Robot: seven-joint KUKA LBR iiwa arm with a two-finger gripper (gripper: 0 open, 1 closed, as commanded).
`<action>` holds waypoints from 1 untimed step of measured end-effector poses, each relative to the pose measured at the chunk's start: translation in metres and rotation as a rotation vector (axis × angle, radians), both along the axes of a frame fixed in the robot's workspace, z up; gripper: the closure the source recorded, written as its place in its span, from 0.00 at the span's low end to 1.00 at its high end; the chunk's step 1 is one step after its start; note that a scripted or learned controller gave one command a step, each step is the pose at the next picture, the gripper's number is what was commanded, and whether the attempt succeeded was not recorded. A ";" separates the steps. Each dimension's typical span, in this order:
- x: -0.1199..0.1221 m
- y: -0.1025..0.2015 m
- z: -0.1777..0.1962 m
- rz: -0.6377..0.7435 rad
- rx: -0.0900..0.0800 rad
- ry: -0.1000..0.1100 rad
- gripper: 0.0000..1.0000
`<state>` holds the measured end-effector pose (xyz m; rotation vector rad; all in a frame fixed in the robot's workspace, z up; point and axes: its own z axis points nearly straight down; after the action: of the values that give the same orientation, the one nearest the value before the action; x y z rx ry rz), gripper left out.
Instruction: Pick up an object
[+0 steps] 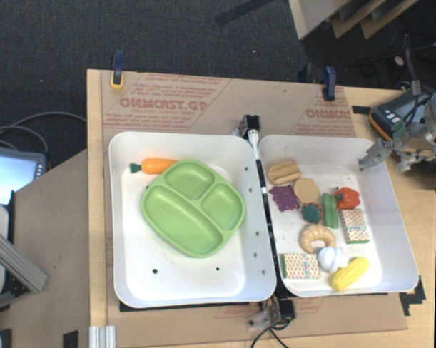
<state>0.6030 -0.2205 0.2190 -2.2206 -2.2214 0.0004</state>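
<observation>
Gripper [381, 150] blurred at right bin [385, 282] rim, arm cut off.

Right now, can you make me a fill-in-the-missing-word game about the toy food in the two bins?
1. The toy carrot lies in the ___ bin, touching the green plate.
2. The green plate has ___ compartments.
3. The corn near the right bin's front edge is coloured ___.
4. The croissant lies in the ___ bin, near the red pepper.

Missing words: left; three; yellow; right
</observation>
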 end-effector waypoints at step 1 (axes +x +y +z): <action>0.014 0.015 -0.143 0.003 0.003 0.008 0.00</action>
<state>0.6172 -0.2057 0.0764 -2.2119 -2.2191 0.0049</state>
